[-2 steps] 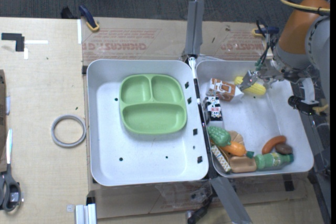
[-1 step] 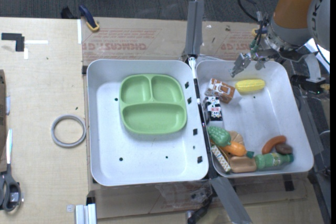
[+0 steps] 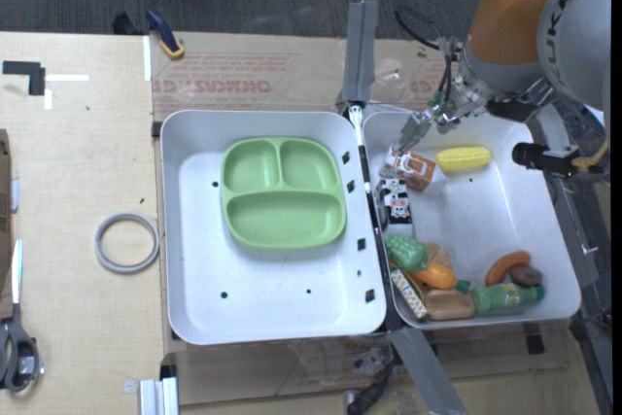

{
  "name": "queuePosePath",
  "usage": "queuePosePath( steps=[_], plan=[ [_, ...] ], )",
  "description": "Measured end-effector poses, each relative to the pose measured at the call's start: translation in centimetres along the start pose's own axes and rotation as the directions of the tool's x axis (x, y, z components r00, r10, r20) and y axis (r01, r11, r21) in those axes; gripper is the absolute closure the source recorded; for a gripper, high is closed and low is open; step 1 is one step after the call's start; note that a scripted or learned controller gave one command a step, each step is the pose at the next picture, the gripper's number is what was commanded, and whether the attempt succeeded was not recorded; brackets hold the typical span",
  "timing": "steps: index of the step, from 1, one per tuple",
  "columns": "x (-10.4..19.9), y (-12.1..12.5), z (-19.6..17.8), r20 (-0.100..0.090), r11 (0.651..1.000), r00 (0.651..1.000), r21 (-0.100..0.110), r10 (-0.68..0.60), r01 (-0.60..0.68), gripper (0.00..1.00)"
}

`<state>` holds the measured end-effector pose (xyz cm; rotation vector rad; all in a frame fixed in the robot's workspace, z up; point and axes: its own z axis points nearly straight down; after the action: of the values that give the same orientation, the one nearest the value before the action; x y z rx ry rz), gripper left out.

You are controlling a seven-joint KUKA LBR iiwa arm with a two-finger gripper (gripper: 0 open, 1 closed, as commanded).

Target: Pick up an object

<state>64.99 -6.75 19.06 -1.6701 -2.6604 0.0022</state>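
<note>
Hanging over the back of the right bin (image 3: 544, 238), my claw (image 3: 416, 129) points down-left w/ its tips just above a small brown packet (image 3: 416, 170); can't tell if it's spread or pressed together, and nothing shows between the tips. The packet sits near the bin's left wall, a yellow corn cob (image 3: 464, 158) just beside it. Front of that bin: green veg (image 3: 405, 253), carrot (image 3: 433, 276), sausage (image 3: 507, 264), green bottle (image 3: 507, 297). Left bin (image 3: 190, 248) carries a green divided plate (image 3: 284, 193). A tape ring (image 3: 127, 241) lies on the bench (image 3: 68, 170).
</note>
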Motion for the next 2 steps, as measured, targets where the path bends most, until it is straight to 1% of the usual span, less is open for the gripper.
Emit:
queuePosePath(
  steps=[1, 2],
  plan=[
    [-8.0, -2.9, 4.8, 0.001, 0.993, 0.993, 0.0, 0.117, -0.117, 0.0],
    [-11.4, -5.1, 8.7, 0.013, 0.989, 0.989, -0.021, 0.145, -0.145, 0.0]
  ],
)
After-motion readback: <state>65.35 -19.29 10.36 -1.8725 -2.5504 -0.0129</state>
